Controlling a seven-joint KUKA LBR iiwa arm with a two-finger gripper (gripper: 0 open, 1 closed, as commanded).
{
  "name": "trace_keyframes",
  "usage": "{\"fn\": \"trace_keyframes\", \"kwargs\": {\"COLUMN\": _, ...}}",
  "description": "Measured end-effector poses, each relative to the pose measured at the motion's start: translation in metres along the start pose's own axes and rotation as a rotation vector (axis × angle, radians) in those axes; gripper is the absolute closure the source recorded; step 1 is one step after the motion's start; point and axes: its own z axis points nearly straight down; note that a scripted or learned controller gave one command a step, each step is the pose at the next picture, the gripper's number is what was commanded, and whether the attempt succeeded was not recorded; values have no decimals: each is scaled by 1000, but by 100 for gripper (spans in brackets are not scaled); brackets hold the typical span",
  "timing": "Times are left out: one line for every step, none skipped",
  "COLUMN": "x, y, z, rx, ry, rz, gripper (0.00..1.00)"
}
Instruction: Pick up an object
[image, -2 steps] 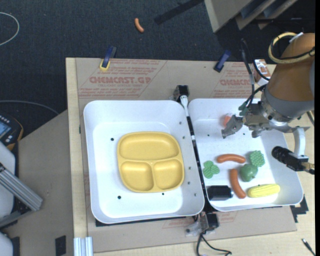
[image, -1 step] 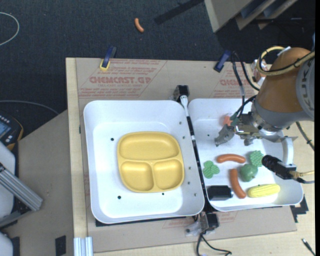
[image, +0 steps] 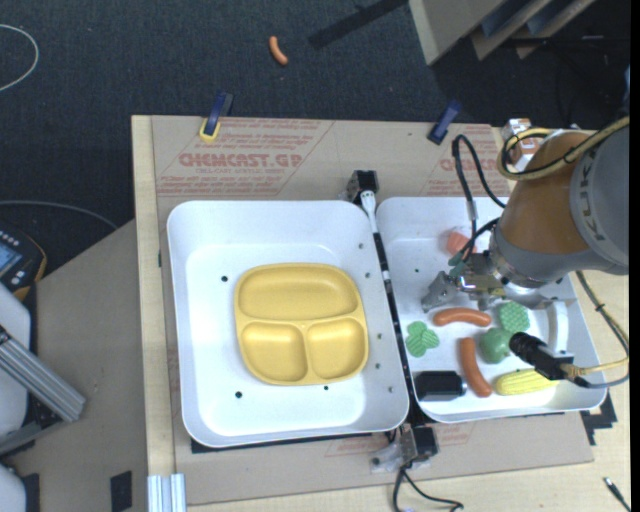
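While the yellow divided plate (image: 300, 322) sits in the left bin (image: 190, 240), the right bin (image: 420, 215) holds toy food. One sausage (image: 461, 317) lies nine-to-three, another (image: 473, 366) twelve-to-six, corn (image: 524, 381) at five o'clock. Gripper (image: 445, 290) hovers above; whether it grips anything, I cannot tell.
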Motion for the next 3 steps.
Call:
{"fn": "trace_keyframes", "kwargs": {"x": 1, "y": -1, "z": 27, "rx": -3, "ry": 0, "rz": -1, "gripper": 0}}
{"fn": "trace_keyframes", "kwargs": {"x": 0, "y": 0, "z": 14, "rx": -8, "ry": -1, "rz": 0, "gripper": 100}}
{"fn": "trace_keyframes", "kwargs": {"x": -1, "y": 12, "z": -41, "rx": -16, "ry": -4, "rz": -2, "gripper": 100}}
